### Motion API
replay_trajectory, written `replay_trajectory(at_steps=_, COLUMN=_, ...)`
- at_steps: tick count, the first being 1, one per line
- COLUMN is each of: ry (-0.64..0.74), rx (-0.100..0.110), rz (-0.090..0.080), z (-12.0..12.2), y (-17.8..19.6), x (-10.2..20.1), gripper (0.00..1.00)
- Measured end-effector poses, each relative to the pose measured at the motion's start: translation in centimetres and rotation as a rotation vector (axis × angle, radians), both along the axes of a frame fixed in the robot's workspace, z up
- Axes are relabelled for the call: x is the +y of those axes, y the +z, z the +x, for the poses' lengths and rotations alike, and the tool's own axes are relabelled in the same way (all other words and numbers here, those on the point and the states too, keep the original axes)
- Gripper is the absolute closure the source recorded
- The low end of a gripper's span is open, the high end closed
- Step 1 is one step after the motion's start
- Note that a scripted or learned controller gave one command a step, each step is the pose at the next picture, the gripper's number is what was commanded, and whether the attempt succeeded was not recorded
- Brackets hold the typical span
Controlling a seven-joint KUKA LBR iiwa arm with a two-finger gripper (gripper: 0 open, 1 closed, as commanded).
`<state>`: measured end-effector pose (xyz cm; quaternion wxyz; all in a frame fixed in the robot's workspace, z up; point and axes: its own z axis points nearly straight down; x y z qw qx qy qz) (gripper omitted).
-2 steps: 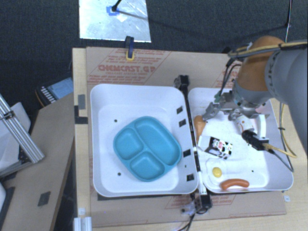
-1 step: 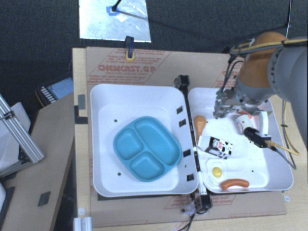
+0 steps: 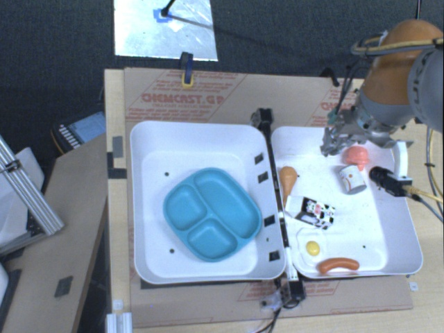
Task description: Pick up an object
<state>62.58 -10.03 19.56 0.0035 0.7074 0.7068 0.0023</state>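
The gripper (image 3: pixel 334 144) is hanging over the far part of the right bin (image 3: pixel 402 252), its fingers pointing down at bare bin floor; I cannot tell whether they are open or closed, and nothing is showing between them. A pink object (image 3: pixel 356 155) is lying just beside it, toward the arm. A small can (image 3: pixel 352 179) is sitting a little nearer the camera, with an orange pear-shaped piece (image 3: pixel 287 179) off toward the left bin (image 3: pixel 142 207), which is holding a blue divided plate (image 3: pixel 211 214).
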Motion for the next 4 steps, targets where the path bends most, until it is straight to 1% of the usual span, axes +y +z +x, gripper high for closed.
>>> replay_trajectory(at_steps=1, ry=0.003, rx=0.004, rz=0.001, z=0.1, y=1.5, x=0.0, gripper=1.00)
replay_trajectory(at_steps=3, ry=0.011, rx=0.005, rz=0.004, z=-1.1, y=3.9, x=11.2, gripper=1.00)
replay_trajectory(at_steps=4, ry=0.010, rx=0.008, rz=0.003, z=-1.5, y=2.7, x=16.5, gripper=1.00)
